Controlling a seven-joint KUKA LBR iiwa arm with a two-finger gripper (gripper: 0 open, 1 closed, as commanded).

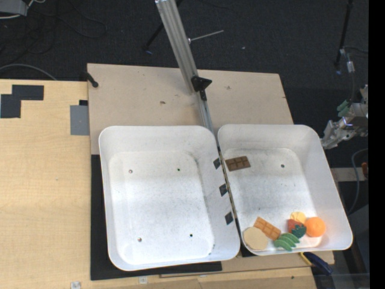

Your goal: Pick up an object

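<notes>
The gripper [338, 131] is hovering at the right bin's [274, 136] three o'clock rim; you cannot tell its state. The toy orange [314, 226] is sitting at five o'clock, probably light, slippery; grasp across its middle.

A robotics lab: white bins [162, 138] on a bench [42, 161], aluminium strut [179, 41], floor cables [90, 17].

claw [340, 131]: pale grey metal, small and blurred, edge of frame
body: light grey blocky parts, some darker bits
marking: small green patch up top
cable: thin dark lead near upper part
</notes>
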